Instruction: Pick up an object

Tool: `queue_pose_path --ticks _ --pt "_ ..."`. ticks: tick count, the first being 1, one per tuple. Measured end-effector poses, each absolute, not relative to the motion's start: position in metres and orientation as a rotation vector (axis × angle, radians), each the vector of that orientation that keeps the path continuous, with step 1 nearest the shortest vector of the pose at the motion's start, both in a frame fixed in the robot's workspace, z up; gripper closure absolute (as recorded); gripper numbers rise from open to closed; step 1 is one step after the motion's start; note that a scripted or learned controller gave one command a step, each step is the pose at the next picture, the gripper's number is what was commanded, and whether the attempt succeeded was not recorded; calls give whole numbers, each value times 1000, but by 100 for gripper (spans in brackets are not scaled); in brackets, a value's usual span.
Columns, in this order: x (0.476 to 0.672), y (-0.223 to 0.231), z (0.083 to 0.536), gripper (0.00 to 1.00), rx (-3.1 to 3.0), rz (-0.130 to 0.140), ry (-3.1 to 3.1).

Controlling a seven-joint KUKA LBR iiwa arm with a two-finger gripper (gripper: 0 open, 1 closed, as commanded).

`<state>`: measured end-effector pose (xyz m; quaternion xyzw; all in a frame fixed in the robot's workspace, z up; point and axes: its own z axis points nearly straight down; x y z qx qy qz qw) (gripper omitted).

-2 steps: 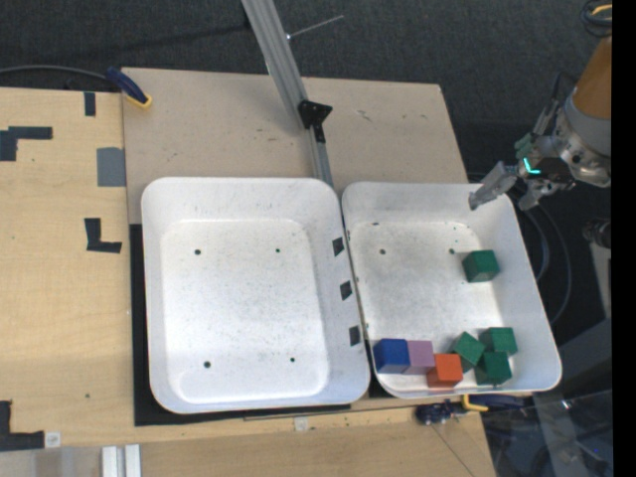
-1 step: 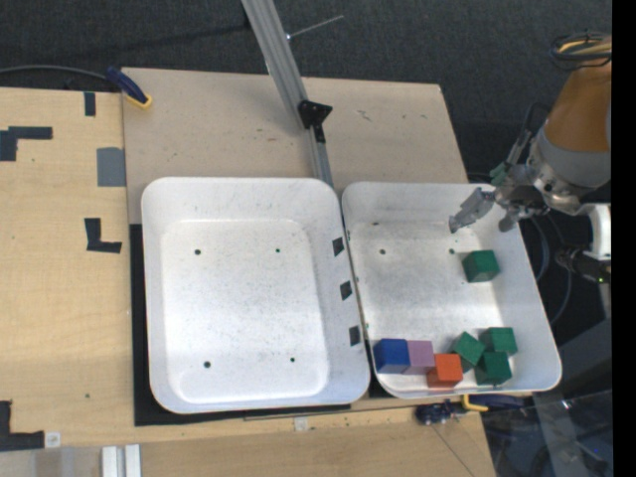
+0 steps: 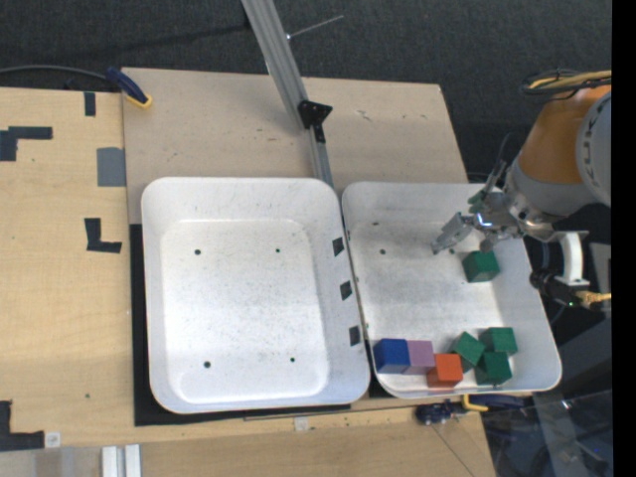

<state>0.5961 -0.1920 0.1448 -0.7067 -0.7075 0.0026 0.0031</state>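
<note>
My tool [image 3: 465,229] hangs spread open, gripping nothing, over the right bin [image 3: 397,202]; a green cube [image 3: 481,265] lies just beside it.

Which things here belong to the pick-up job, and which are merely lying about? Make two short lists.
For the job:
- gripper
- lone green block just beside it
- right bin
- clustered blocks: blue, purple, orange, three green

Lying about:
- left bin
- blue-and-yellow clamp
- metal rail
- black tape marks
</note>
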Motion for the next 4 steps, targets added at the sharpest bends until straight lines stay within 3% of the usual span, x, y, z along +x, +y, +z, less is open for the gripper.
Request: queue_pose_path --ticks 1,2,4 --pt "598 -192 113 0 -2222 -2 -2226" --pt "597 -191 119 100 -2219 1 -2223" --pt "588 -201 220 100 -2225 -3 -2225"
